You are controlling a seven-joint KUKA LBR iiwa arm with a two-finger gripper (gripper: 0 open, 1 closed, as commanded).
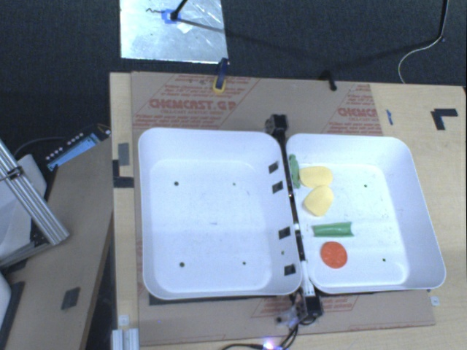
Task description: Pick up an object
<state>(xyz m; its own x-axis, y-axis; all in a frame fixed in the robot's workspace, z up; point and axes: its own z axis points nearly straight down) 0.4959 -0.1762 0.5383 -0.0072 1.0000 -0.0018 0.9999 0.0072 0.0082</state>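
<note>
The right bin (408, 195) holds several small items near its left wall. Two pale yellow pieces lie there, one (316, 176) above the other (319, 200). A dark green strip (294, 170) lies along the bin's left wall beside them. Lower down rests a green bar (333, 230) lying flat, and below it a round red-orange disc (334, 254).
The left bin (211, 210) stands beside the right one, joined by black clips along the divide (281, 188). Both sit on a cardboard sheet (190, 100) on the bench. A metal frame (29, 203) stands at the far left, and a shiny plate (174, 19) lies beyond the bench.
</note>
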